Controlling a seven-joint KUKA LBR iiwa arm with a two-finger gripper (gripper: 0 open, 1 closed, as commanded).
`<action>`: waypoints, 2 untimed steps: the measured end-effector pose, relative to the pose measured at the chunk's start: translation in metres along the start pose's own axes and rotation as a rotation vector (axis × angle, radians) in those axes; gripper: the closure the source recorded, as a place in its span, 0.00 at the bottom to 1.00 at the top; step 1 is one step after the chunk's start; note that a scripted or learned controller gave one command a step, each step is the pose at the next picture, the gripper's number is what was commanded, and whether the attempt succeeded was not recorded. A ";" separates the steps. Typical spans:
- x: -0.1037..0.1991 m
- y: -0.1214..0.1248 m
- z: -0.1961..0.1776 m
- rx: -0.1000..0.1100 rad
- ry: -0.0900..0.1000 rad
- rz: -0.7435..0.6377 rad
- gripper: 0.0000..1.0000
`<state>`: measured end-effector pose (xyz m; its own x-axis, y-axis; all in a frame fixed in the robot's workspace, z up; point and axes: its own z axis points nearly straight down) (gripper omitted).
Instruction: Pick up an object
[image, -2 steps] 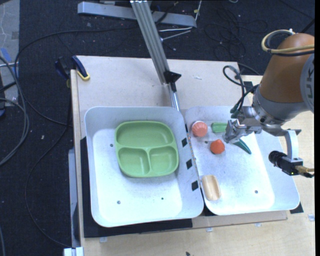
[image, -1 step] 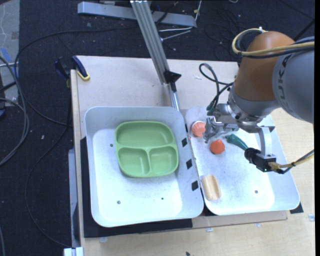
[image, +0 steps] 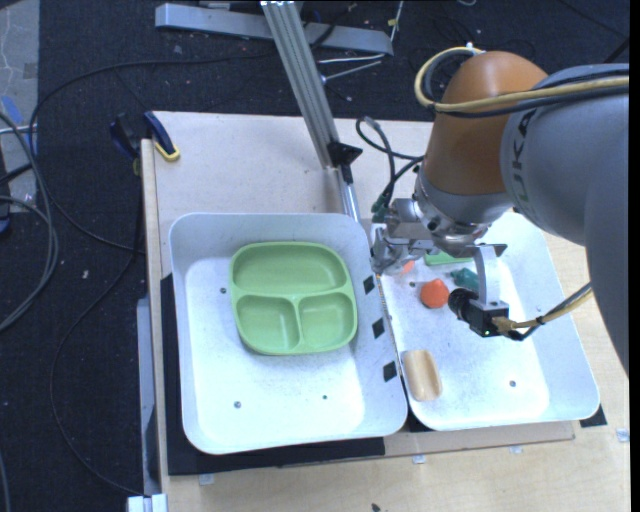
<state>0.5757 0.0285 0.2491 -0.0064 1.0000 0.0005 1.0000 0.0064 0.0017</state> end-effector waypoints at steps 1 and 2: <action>0.044 0.009 0.004 0.001 0.000 0.000 1.00; 0.041 0.009 0.004 0.002 -0.001 0.003 0.00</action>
